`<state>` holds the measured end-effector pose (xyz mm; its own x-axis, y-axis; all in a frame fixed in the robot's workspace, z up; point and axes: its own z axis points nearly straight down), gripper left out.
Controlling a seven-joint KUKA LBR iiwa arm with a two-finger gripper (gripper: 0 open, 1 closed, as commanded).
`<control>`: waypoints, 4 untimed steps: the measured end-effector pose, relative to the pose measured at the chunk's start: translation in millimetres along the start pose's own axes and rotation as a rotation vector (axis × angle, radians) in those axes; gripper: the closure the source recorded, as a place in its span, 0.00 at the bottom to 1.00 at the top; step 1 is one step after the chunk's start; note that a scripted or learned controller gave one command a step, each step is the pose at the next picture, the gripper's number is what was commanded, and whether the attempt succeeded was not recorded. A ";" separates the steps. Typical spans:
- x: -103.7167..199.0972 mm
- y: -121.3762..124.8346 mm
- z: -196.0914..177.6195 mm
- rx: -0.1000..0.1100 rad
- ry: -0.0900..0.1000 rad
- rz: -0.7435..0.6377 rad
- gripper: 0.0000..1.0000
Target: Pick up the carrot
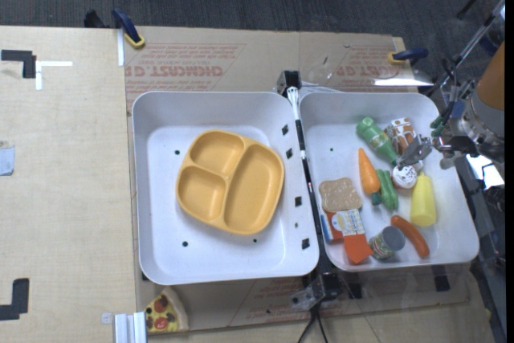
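Observation:
The carrot (pixel 368 171) is a small orange cone lying in the right bin (pixel 321 140), near its middle, with its tip pointing toward the far side. My gripper (pixel 416 150) reaches in from the right and hangs over the bin's right half, about a hand's width to the right of the carrot and slightly farther back. It sits above a white round item (pixel 404 176), next to a small brown-and-white pack (pixel 400 128). Nothing shows between the gripper and the carrot except a green bottle (pixel 376 137) just behind the carrot.
Crowding the carrot are a green vegetable (pixel 388 190), a toast slice (pixel 340 193), a yellow piece (pixel 423 201), a red sausage (pixel 411 235), a tin can (pixel 389 243) and an orange carton (pixel 352 235). The left bin (pixel 152 197) holds a yellow divided plate (pixel 231 182).

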<state>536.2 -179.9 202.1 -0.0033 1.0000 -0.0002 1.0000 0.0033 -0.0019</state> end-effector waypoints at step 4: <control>70.7 -58.7 111.4 0.001 0.000 0.193 0.00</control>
<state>477.1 -109.4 90.8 0.1881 0.9821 -0.0006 0.9821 -0.1881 -0.0025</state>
